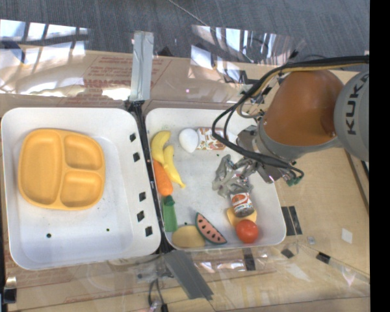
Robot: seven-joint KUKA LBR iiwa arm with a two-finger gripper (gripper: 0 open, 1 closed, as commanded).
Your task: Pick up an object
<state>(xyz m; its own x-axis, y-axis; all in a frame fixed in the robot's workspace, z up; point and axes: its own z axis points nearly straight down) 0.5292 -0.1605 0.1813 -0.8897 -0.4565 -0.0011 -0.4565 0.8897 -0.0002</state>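
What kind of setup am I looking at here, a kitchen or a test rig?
Most likely a lab test bench, not a kitchen: two white bins side by side, taped clear sheeting around them, and toy food such as a banana and a watermelon slice.

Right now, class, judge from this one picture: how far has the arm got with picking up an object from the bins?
Done: the arm has reached into the right bin, with its gripper low beside the small can. In hand: nothing visibly lifted; I cannot tell whether the fingers are closed on anything. Left: grasping and raising an item. The banana, carrot, watermelon slice and tomato all lie in the bin.
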